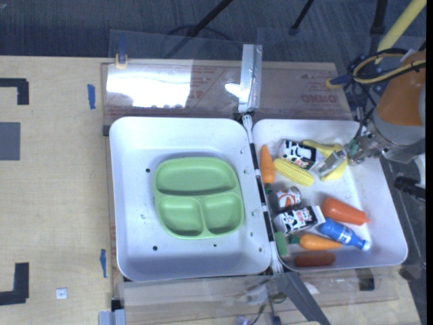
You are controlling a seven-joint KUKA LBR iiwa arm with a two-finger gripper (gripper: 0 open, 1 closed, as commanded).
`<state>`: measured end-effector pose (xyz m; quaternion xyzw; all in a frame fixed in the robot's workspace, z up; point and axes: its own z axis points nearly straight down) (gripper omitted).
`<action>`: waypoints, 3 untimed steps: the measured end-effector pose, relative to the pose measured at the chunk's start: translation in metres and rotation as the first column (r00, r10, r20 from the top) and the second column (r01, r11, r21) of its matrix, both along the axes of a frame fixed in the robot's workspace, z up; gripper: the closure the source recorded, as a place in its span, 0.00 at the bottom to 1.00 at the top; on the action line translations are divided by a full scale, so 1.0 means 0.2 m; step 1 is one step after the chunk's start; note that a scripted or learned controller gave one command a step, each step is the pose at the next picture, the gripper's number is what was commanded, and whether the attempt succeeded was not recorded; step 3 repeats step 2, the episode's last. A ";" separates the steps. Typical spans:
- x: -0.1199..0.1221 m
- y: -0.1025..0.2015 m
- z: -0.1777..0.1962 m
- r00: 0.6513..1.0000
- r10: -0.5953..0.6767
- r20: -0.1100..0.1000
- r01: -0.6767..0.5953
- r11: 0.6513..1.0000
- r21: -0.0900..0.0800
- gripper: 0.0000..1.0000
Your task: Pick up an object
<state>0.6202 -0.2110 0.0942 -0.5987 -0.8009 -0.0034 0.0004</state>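
The arm (399, 103) enters from the right and hangs over the right bin (392, 202). The pincer (353, 152) sits at that bin's far side, just above a yellow item (331, 164); whether it is apart or together cannot be told. Beside it lie a corn cob (292, 172) and a black-and-white carton (299, 153). Nearer the front lie a can (288, 197), a second carton (298, 219), an orange pepper (345, 211), a blue bottle (344, 235) and a carrot (316, 242). The left bin (128, 181) holds a green divided tray (199, 196).
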 end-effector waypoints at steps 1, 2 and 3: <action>0.00 -0.01 0.05 1.000 -0.002 0.000 0.002 1.000 -0.004 1.00; 0.03 0.21 0.69 0.988 0.155 -0.003 -0.155 0.988 -0.006 1.00; 0.03 0.21 0.69 0.988 0.155 -0.003 -0.155 0.988 -0.006 1.00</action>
